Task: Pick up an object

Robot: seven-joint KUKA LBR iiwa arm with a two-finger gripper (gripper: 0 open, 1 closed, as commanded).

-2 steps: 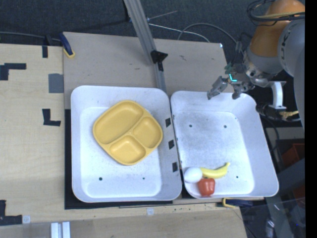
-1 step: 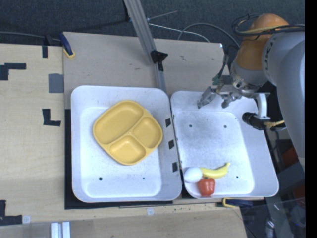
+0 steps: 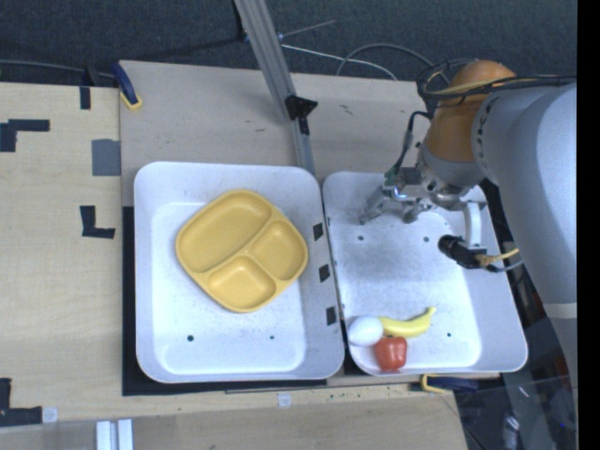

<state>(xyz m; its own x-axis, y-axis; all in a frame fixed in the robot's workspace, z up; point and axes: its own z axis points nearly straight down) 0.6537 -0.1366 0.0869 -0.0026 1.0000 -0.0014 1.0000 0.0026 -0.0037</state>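
Fingers point(image 3: 386, 206) spread over right bin's point(image 3: 487, 345) bare far end; banana point(image 3: 410, 323) against near rim.

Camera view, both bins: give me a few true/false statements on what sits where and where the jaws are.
1. The yellow divided plate lies in the left bin. True.
2. The banana lies in the left bin beside the plate. False: it lies in the right bin, near its front edge.
3. The white egg and the red pepper sit close together at the right bin's front left corner. True.
4. The gripper holds the banana. False: it is at the back of the right bin, well apart from the banana, with nothing seen between the jaws.
5. The plate has three compartments. True.
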